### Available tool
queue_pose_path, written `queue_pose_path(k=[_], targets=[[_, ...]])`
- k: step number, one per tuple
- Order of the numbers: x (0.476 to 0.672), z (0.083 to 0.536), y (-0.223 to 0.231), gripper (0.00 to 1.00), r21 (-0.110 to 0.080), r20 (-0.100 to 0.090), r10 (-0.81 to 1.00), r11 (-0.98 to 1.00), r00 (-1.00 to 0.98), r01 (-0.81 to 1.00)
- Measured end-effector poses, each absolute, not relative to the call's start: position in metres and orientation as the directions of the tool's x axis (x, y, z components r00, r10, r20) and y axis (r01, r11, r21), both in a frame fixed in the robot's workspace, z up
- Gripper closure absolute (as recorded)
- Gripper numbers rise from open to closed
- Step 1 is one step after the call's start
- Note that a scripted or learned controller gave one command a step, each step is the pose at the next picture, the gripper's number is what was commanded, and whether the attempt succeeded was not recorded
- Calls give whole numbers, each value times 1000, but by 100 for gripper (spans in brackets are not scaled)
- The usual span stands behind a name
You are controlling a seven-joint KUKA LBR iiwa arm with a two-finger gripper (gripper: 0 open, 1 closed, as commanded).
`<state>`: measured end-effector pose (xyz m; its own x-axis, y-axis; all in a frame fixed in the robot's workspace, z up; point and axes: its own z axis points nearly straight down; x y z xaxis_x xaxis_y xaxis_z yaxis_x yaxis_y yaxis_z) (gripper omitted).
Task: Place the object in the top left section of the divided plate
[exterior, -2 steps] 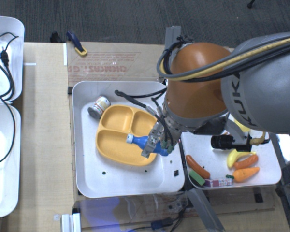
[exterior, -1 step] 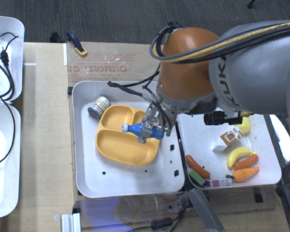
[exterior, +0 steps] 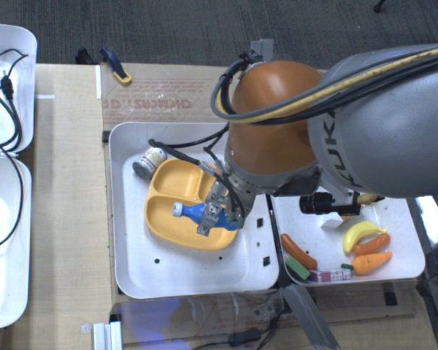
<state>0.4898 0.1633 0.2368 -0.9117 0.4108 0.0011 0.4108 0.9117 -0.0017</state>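
While the end effector point(exterior: 217, 211) hangs over the yellow divided plate point(exterior: 168, 224) | blue object point(exterior: 193, 212) lies in plate's lower section, at fingertips; grip state: cannot tell | step: placing | next: carry to top-left section.

Divided plate point(exterior: 177, 210): yellow. Bottle point(exterior: 192, 212) on it: blue, white cap. Can point(exterior: 147, 162): silver-grey. Bins point(exterior: 184, 275): white. Banana point(exterior: 363, 234): yellow. Carrots point(exterior: 370, 254): orange. Sausage point(exterior: 298, 252): red-orange. Arm point(exterior: 277, 115): grey, orange band. Clamp point(exterior: 115, 65): blue, yellow handle.
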Motion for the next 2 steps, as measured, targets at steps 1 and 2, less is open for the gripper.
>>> queue_pose_path(k=[1,2], targets=[[531,230,167,100,-1,-1,262,965,-965,262],[478,242,140,100,-1,1,199,980,-980,199]])
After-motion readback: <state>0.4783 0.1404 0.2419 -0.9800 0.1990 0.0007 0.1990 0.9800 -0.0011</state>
